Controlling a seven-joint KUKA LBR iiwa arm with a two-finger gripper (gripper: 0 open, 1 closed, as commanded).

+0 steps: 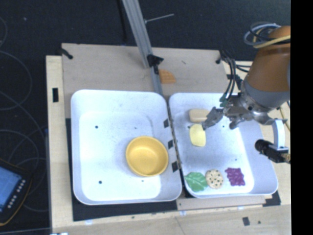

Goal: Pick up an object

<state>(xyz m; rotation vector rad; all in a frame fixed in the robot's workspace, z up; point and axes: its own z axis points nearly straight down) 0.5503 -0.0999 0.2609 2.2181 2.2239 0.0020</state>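
Inside the right bin (254, 146), at its ten o'clock, lie a pale yellow piece (197, 135) and a tan block (198, 115). Just at their three o'clock the gripper (222, 118) hangs open, holding nothing: approach, I judge; next, descend and close. Left bin (88, 131): yellow bowl (146, 155).

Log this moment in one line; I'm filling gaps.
gripper above right bin | open | holding nothing | nearest: yellow piece
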